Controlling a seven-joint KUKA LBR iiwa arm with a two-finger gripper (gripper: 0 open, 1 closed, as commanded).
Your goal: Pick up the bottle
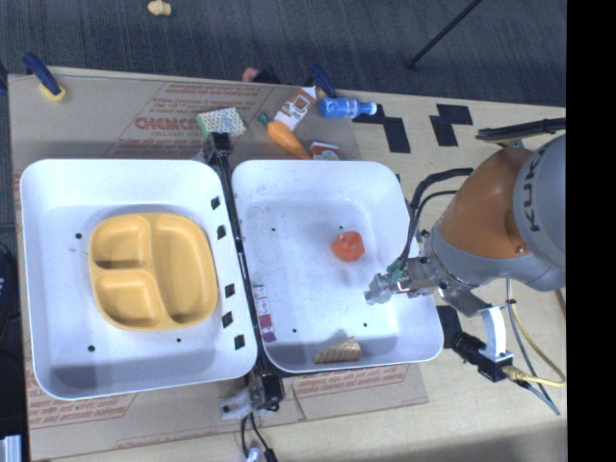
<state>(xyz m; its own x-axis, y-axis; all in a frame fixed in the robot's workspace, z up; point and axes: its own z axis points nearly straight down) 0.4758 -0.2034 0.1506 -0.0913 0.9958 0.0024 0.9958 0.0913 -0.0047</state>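
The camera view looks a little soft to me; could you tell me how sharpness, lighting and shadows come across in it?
In the camera view, lighting is even and diffuse, with only faint shadows along the walls of the right bin; the gripper is blurred, while the bottle is small and soft.

Grey arm [539, 219], orange wrist band, black and yellow cables, pale metal gripper [383, 289].

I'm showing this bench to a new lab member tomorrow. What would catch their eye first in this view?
Probably the yellow divided tray, lying in the left bin. Next, the arm's orange band at the right, with the gripper reaching over the right bin near a small red-orange object. Behind the bins, a blue bottle lies on the cardboard among other small items.
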